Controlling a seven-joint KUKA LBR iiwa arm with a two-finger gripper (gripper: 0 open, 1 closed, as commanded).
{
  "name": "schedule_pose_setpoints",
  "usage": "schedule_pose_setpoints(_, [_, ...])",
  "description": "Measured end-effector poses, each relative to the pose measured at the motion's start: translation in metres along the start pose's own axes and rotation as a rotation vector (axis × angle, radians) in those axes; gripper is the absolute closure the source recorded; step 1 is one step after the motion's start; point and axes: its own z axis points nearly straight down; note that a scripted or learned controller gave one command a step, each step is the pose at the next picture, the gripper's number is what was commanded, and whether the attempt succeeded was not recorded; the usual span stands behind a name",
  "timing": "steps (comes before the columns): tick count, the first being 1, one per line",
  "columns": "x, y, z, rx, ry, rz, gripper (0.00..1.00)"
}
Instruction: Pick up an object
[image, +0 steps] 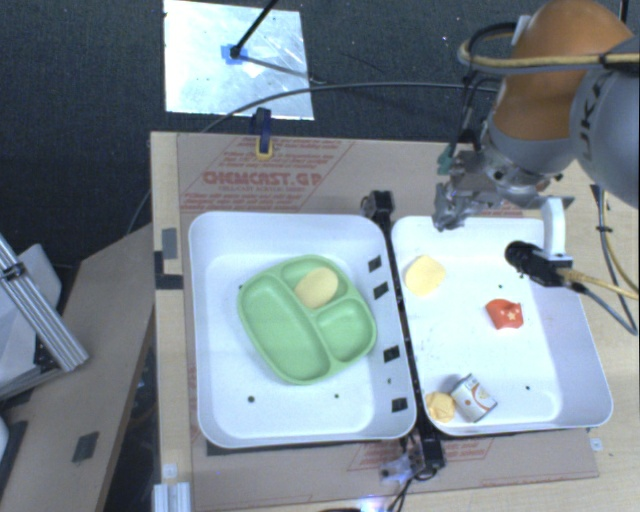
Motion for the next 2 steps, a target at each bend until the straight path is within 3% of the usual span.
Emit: schedule_pose_setpoints(2, [0.095,0.016,0.009,0.001,0.001,-0.001,1.0])
